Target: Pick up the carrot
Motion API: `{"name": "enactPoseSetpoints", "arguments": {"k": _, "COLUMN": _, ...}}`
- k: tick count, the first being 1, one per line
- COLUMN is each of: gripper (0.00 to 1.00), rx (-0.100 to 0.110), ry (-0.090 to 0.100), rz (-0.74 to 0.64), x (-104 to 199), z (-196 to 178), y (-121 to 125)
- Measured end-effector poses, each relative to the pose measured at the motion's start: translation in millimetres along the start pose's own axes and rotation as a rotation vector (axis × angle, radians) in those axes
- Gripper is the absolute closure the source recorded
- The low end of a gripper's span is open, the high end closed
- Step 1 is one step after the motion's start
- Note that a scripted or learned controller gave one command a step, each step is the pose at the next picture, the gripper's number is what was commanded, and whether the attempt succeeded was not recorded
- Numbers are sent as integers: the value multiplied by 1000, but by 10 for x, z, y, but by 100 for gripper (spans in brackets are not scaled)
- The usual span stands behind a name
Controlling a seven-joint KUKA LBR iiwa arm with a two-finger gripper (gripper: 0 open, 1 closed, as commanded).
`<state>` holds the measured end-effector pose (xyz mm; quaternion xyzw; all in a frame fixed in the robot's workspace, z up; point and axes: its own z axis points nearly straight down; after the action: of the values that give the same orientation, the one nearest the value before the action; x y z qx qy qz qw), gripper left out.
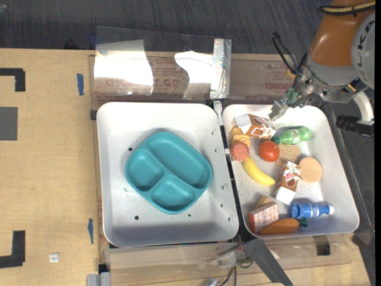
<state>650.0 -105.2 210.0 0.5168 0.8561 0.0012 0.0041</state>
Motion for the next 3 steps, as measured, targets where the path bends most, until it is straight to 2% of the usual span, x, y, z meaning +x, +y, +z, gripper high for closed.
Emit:
{"name": "enactPoseSetpoints", "arguments": {"k": 1, "gripper": 100, "rx": 5, "ry": 4, "rz": 107, "x": 70, "z": -148, "y": -156}}
{"name": "enactPoseSetpoints", "arguments": {"k": 2, "gripper": 100, "rx": 8, "ry": 5, "rz": 326, "x": 202, "z": -148, "y": -898}}
{"name": "enactPoseSetpoints", "arguments": {"k": 3, "gripper": 100, "rx": 5, "ry": 1, "rz": 455, "x": -203, "z": -219, "y": -1168}}
